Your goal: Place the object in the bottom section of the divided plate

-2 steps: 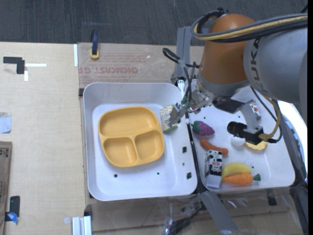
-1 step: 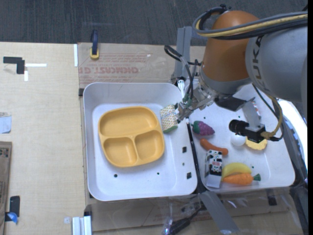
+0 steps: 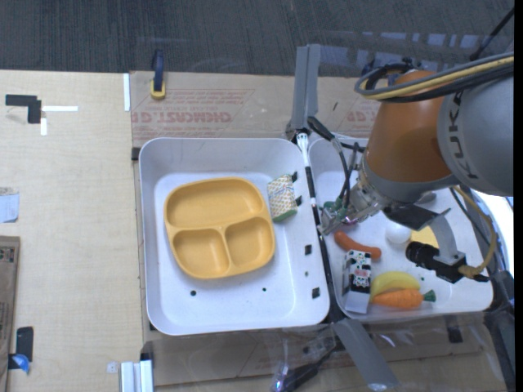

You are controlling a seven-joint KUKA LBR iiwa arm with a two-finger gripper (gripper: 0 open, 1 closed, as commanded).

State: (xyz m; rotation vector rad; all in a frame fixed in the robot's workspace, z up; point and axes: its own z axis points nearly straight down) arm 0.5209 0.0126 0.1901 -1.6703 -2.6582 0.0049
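Pincer point(image 3: 335, 216) above red sausage point(image 3: 357, 242), right bin point(image 3: 470, 299).

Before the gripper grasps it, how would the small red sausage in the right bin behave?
The red sausage is thin and rounded, so it may roll or slip from the fingers. It looks like a light toy. The cow-patterned box lies just below it, so a push could bump that.

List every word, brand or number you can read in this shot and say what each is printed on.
"KUK", letters running sideways and cut off by the frame edge: on the grey arm.
Red print, seen upside down, too blurred to read with confidence: on the brown cardboard sheet behind the left bin.
Small black-and-white carton in the right bin: markings too small to read.
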